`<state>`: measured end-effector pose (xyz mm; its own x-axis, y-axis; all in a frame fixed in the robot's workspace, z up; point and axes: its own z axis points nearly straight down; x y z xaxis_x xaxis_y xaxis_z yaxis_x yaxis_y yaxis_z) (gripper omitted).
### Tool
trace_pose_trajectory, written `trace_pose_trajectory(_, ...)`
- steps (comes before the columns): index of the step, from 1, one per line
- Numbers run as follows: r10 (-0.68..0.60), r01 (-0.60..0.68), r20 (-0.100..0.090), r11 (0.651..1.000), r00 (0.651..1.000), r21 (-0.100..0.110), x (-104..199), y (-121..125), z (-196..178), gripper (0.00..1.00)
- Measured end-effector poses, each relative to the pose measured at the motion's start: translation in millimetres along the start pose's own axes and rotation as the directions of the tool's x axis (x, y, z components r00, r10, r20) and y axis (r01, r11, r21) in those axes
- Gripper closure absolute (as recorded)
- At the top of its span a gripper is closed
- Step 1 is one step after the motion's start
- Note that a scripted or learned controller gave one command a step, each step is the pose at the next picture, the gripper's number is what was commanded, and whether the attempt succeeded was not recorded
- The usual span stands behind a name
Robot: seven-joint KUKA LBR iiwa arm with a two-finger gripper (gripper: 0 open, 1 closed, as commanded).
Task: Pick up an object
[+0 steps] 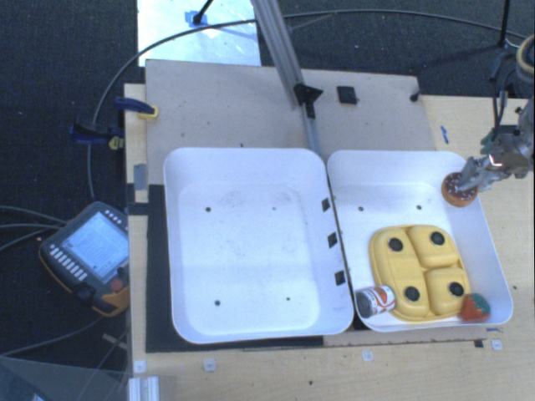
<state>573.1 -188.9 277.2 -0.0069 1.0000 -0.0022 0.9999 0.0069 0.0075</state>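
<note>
A tan desk (pixel 251 115) on dark carpet is seen carrying two white bins side by side. The gripper (pixel 470 176) is held over the far right rim of the right bin (pixel 384 186); a brown ring (pixel 458 190) is seen at its tip, though whether it is pinched cannot be told. Nearer than the gripper, a yellow tray (pixel 418 272), a can (pixel 375 301) and a strawberry (pixel 476 307) are found. The left bin (pixel 251 241) lies well apart.

The hand (pixel 470 179) was a slim metallic-grey unit with pale highlights. The wrist section (pixel 520 144) behind it was grey, with dark cables (pixel 500 98) routed above it.
</note>
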Motion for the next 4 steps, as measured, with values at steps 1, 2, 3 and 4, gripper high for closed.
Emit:
trace_pose_trajectory(1,-0.003,0.003,-0.003,1.000,1.000,0.005,49,8,0,1.00)
trace_pose_trajectory(2,-0.004,0.004,-0.003,1.000,1.000,0.006,109,5,4,1.00)
trace_pose_trajectory(3,-0.003,0.003,-0.004,1.000,1.000,0.006,166,12,8,1.00)
trace_pose_trajectory(4,-0.002,0.002,-0.003,1.000,1.000,0.007,217,2,22,1.00)
